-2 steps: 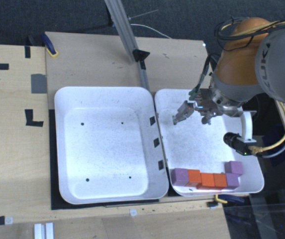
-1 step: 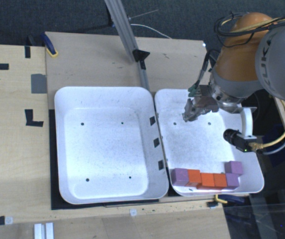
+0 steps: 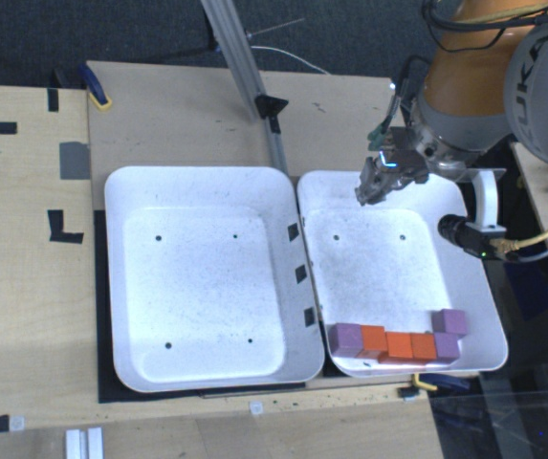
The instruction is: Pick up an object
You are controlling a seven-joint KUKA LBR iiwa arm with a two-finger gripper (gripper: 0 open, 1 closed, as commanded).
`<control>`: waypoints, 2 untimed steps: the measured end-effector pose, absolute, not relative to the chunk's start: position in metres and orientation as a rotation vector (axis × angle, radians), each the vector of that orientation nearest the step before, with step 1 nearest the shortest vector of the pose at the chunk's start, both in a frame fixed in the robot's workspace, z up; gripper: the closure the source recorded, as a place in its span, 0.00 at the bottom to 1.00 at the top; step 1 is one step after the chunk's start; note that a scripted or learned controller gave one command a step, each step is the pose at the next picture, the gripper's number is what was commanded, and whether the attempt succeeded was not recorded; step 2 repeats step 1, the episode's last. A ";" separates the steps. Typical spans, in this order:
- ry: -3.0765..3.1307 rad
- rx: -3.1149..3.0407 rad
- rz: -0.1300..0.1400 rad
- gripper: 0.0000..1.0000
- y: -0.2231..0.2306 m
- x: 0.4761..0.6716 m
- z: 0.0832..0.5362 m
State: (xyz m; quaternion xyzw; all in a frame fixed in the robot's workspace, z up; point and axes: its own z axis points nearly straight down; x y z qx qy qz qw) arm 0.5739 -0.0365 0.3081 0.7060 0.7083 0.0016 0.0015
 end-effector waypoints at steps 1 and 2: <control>2.229 2.214 0.003 1.00 0.012 0.592 0.322; 2.229 2.214 0.003 1.00 0.012 0.592 0.322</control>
